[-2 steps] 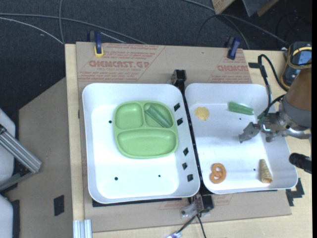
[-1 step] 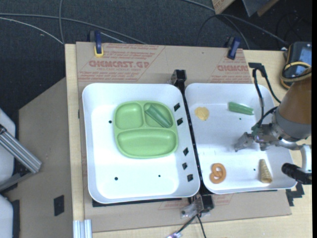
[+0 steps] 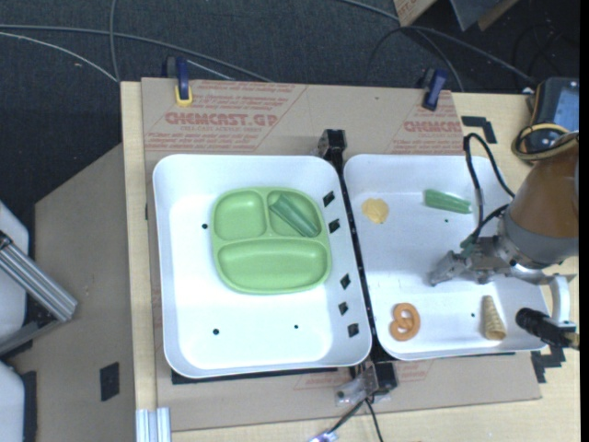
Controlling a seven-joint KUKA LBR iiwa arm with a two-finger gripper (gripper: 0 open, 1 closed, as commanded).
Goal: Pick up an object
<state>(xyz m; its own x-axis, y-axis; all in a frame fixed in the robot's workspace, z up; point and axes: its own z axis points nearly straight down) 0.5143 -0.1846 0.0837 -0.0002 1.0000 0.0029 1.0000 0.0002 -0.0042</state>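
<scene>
The task names no particular object, and 4 small loose things lie in the right bin [image 3: 386, 178], the nearest to the gripper [image 3: 446, 272] being a cone-shaped piece [image 3: 493, 318], tan and ridged like a waffle cone, lying on its side just right of and below the fingertips. A pretzel [image 3: 404, 321], orange-brown and twisted into loops, sits left of the cone near the bin's front wall. Farther back, a flat green strip [image 3: 447, 201] (smooth, rather like a bean pod) lies above the gripper, and a small rounded yellow lump [image 3: 375, 212] rests left of that strip. The gripper itself is grey metal, low over the bin floor between the strip and the cone, its 2 fingers spread somewhat apart with nothing seen between them; the arm's orange band [image 3: 545, 191] rises behind it to the right. The bin is glossy white plastic with rounded corners. Touching its left side is the second white bin [image 3: 184, 339], which holds a pale green divided plate [image 3: 271, 240] of 3 compartments, matte and softly rounded; its upper right compartment holds a darker green leaf-like piece [image 3: 294, 212]. Both bins rest on a brown cardboard-faced board [image 3: 230, 109] printed with red lettering.
</scene>
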